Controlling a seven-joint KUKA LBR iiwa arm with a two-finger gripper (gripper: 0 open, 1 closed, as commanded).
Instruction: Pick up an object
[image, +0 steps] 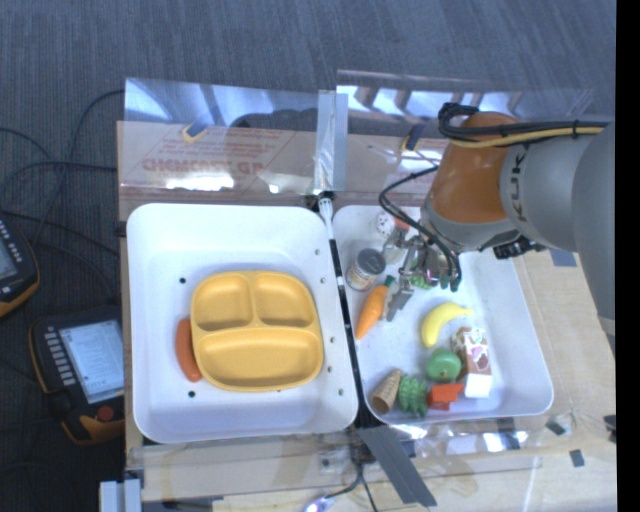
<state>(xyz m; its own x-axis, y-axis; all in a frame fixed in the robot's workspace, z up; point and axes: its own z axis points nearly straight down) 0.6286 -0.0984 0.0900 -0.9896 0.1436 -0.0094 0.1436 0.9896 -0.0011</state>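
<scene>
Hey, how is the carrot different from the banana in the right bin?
The carrot is orange and tapers to a point; the banana is yellow and curved. The carrot lies by the bin's left wall, pointing toward the near side; the banana lies nearer the middle, just above a green apple. The carrot sits lower left of the hand; the banana sits lower right of it. Both are toy foods lying flat in the right bin.

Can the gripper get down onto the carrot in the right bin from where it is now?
Probably yes. The gripper hangs just right of the carrot, which lies bare along the right bin left wall, nothing on top. That wall may crowd one finger.
</scene>
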